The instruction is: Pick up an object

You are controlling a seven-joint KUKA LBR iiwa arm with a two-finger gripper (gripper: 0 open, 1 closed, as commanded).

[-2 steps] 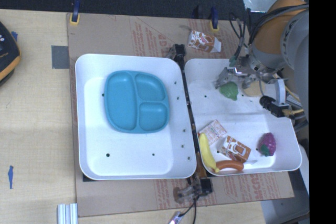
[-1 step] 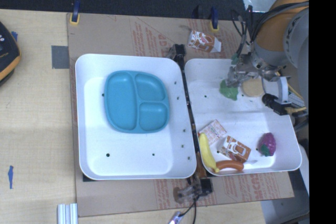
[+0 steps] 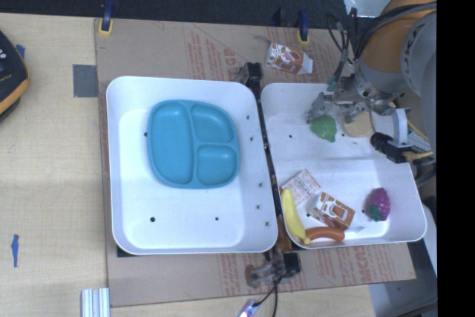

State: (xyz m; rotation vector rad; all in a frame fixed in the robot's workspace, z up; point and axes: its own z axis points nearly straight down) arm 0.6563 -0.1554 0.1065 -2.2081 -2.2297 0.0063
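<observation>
The arm reaches in from the right and its gripper (image 3: 326, 109) is low over the far part of the right bin (image 3: 349, 167), right at a small green object (image 3: 324, 130) that lies on the bin floor. The dark metal of the tool sits directly above and against the top edge of that green piece, but the working end is too small and cluttered to make out — I cannot tell whether it is spread or closed, nor whether anything is pinched. The green object looks to be resting on the white floor rather than lifted, so the pick reads as not yet done; at best the arm is at the grasp stage. Just beside the green piece, towards the arm, lies a pale round thing (image 3: 358, 127), partly under the wrist. The other candidates sit untouched near the front of the same bin: a banana (image 3: 292, 216) along the left wall, a sausage (image 3: 324, 235) next to its end, two snack packets (image 3: 300, 187) (image 3: 332, 210) in between, and a purple fruit (image 3: 378, 204) near the right corner. The left bin (image 3: 133, 219) holds a blue divided plate (image 3: 194, 143) — well apart from the gripper. Closing, lifting and clearing the bin are all, by my judgement, left to do.
</observation>
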